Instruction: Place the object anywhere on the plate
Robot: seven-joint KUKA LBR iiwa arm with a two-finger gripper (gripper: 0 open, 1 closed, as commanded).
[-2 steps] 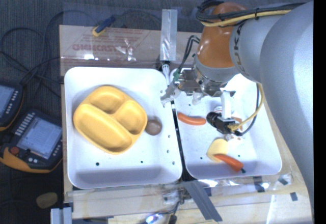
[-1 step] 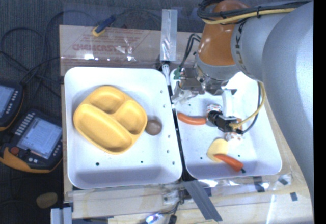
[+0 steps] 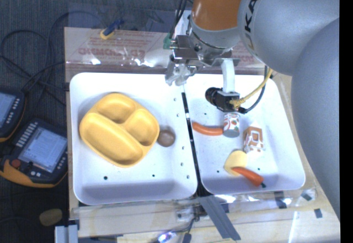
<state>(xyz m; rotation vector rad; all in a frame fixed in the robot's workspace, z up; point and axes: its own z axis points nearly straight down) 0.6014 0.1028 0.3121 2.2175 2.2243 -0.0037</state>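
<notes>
Plate (image 3: pixel 118 128) yellow, three-sectioned, in left bin (image 3: pixel 88 181) — pincer (image 3: pixel 177 75) above the bins' divide, opening impossible to tell

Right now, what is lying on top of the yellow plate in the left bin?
Nothing rests on the yellow plate; all three of its compartments look bare. A small brown object lies beside its right edge, on the left bin's floor. Whatever is under the plate is covered.

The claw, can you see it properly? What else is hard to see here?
- Claw: camera view; small and dark over the bin rim, so open or shut is unclear.
- Brown ball: too small to name; touches the yellow plate.
- Arm: cut off by top and right edges.
</notes>
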